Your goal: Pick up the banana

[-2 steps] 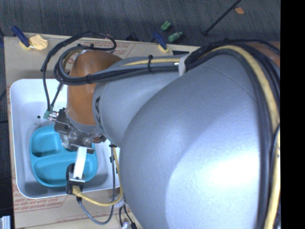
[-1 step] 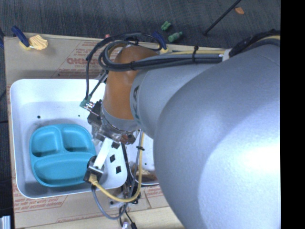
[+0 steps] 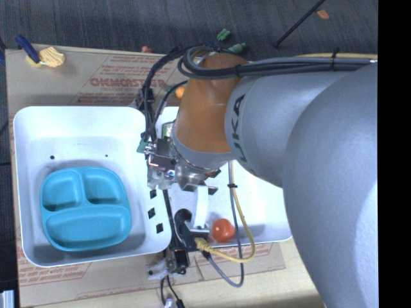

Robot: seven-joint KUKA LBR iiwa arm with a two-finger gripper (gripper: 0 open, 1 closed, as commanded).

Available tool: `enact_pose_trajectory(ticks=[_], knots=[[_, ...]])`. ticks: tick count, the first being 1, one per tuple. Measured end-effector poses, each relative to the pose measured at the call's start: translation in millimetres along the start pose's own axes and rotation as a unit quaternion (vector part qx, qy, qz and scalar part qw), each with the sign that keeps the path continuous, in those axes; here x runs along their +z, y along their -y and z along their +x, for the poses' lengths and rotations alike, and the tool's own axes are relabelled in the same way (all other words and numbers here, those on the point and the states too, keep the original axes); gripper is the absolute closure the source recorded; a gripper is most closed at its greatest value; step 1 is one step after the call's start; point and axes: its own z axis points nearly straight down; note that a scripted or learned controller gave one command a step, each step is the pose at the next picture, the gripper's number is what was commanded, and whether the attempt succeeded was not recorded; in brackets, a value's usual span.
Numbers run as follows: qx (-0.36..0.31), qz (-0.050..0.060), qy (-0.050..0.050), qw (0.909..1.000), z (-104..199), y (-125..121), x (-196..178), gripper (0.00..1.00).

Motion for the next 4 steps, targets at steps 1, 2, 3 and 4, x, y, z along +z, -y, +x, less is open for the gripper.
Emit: enact_pose_trajectory(ticks=[1, 2, 3, 4], knots=[[-0.005, 0.002, 0.001, 1.0000, 54.3, 3.9, 76.0, 1.00], [0.040, 0.000, -0.001, 0.9992, 133.3, 33.5, -35.9, 1.00], [0.179, 0.002, 0.002, 0.9839, 131.4, 33.6, 45.4, 1.00], [0.183, 0.002, 0.001, 0.9831, 70.7, 18.1, 30.4, 1.00]])
